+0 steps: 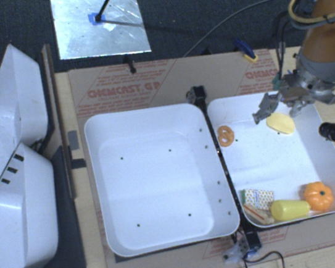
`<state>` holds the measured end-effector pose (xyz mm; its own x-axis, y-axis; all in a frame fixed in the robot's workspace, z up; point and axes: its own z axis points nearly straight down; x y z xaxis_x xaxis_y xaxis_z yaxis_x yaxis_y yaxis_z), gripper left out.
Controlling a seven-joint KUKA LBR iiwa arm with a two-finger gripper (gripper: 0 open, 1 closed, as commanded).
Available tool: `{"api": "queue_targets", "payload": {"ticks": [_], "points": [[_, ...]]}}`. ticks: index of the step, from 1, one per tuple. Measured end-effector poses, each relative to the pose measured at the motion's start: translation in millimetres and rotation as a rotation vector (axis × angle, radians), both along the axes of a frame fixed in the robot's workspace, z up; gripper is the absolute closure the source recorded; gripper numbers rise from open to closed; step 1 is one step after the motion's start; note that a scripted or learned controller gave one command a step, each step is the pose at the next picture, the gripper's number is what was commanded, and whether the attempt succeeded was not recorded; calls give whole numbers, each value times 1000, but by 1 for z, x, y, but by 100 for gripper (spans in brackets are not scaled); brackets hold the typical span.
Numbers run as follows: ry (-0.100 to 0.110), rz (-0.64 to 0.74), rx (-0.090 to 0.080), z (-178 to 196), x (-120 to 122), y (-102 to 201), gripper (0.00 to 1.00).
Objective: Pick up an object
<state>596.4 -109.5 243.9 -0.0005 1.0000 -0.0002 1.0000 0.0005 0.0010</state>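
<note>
Camera view: the arm (pixel 322 44) reaches in from the right over the upper part of the right bin (pixel 330 156). Its end effector (pixel 278 110) sits low near the bin's far wall, with one grey finger (pixel 265 109) jutting left and the pale yellow object (pixel 281 123) lying just below it — touching or nearly so. The object is not visibly between the fingers, and whether they are spread or closed I cannot tell from this angle.

Other candidates lie well apart: a small orange pretzel-shaped ring (pixel 225 135) close to the divider, and along the bin's near edge a sandwich-like piece (pixel 257 205), a yellow block (pixel 290 209) and a small pumpkin (pixel 318 196). The left bin (pixel 155 176) holds nothing visible.

Risks, as I judge them — the yellow object looks smooth and rounded, so an off-centre closure could squirt it sideways. It also lies towards the far wall, where a finger might catch.
</note>
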Motion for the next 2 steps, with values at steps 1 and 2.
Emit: {"api": "queue_targets", "payload": {"ticks": [1,2], "points": [[14,0,2,-161,14,1,0],[1,2,1,-160,14,26,0]]}}
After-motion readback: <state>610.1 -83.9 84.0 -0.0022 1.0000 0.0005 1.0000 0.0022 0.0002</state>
